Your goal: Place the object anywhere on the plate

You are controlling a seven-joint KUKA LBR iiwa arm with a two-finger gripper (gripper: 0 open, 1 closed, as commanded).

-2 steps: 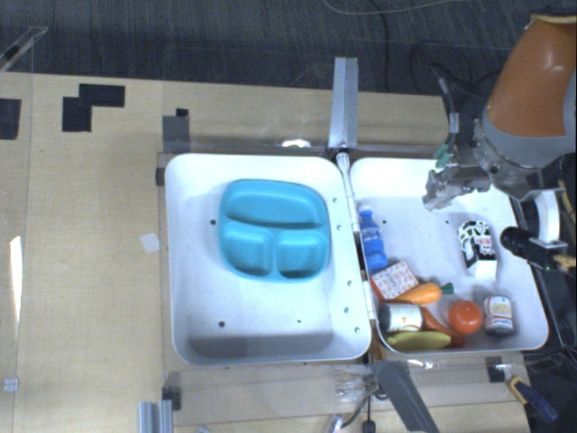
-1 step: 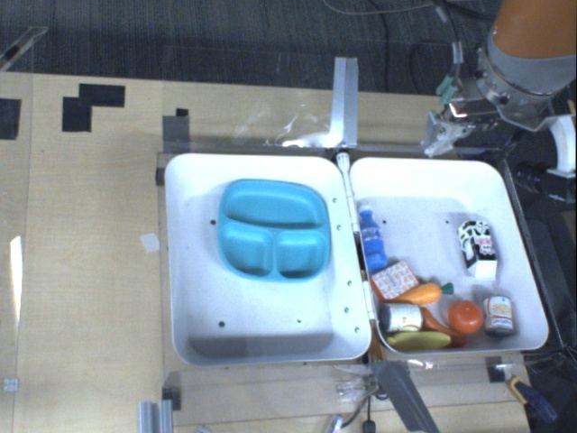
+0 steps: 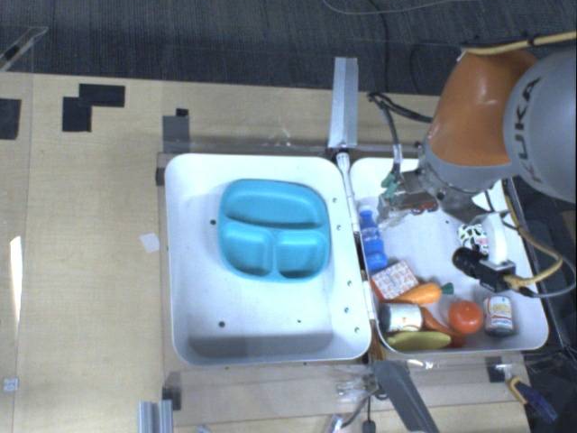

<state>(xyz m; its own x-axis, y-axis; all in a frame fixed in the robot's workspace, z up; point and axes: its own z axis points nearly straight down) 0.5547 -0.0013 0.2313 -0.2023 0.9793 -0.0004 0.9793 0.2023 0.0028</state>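
- Although the task names no particular object, the grey and orange arm (image 3: 478,106), the biggest thing in view, hangs to the right of the plate (image 3: 273,228), over the far end of the neighbouring bin.
- Of the two white bins, the left bin (image 3: 194,332) holds the plate near its middle. The right bin (image 3: 433,242), just beside the plate's bin, holds all the loose items.
- Blue and split into compartments, the plate lies flat with nothing on it, so the placing is not yet done.
- To the right of the plate, across the wall between the bins, the gripper (image 3: 401,197) sits low under the arm. Whether the claw is wide, narrow or holding anything cannot be told from this angle.
- A blue bottle (image 3: 369,237) lies lengthwise against that dividing wall. It is the loose item closest to the plate and just beside the gripper, so I judge it the likely target.
- It looks like light, stiff plastic, smooth and round, so it may roll or slip. A grasp across the middle of its body, square to its length, seems safest.
- Further right of the plate and nearer the camera crowd a patterned packet (image 3: 394,280), a carrot (image 3: 422,293), a tomato (image 3: 465,317) and a small jar (image 3: 499,312). All look light, and being packed close they are awkward to reach singly.
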